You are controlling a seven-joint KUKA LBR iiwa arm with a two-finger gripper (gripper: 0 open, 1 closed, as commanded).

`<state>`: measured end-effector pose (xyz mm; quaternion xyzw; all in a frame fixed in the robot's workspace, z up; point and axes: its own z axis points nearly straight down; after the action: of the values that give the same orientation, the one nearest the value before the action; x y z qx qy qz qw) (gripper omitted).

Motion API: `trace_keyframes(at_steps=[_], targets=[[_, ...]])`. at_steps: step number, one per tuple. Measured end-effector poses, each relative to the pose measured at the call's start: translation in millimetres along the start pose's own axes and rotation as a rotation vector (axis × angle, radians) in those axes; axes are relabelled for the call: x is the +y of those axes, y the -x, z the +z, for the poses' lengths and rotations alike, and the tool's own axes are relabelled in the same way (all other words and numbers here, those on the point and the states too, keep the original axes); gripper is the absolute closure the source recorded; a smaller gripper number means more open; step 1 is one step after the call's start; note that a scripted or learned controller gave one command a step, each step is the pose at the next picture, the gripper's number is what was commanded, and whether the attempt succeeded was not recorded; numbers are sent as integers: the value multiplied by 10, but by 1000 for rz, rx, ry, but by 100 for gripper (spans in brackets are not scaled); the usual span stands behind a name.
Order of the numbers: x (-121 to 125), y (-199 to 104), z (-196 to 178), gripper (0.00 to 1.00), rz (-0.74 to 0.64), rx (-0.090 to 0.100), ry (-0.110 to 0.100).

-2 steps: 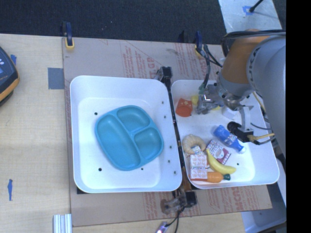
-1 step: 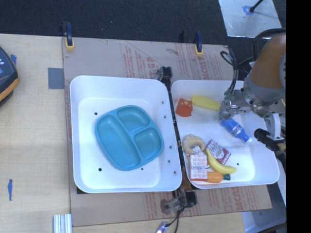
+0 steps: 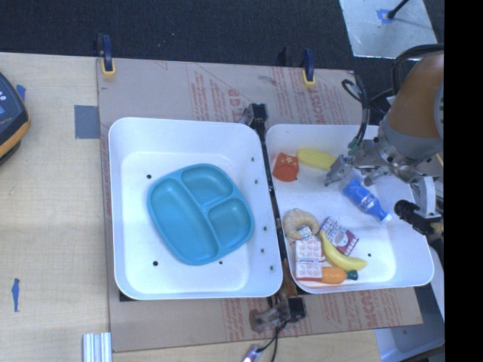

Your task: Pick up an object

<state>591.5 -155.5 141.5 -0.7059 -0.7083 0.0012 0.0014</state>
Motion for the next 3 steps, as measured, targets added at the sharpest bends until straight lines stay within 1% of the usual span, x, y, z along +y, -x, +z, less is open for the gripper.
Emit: trace_keyframes(at_steps=[1,2,3], targets=[[15,308,500,0,-1,0,-1],[602,561,495,0,-2,0,-2],[55,565,496,0,-2,-1,0]])
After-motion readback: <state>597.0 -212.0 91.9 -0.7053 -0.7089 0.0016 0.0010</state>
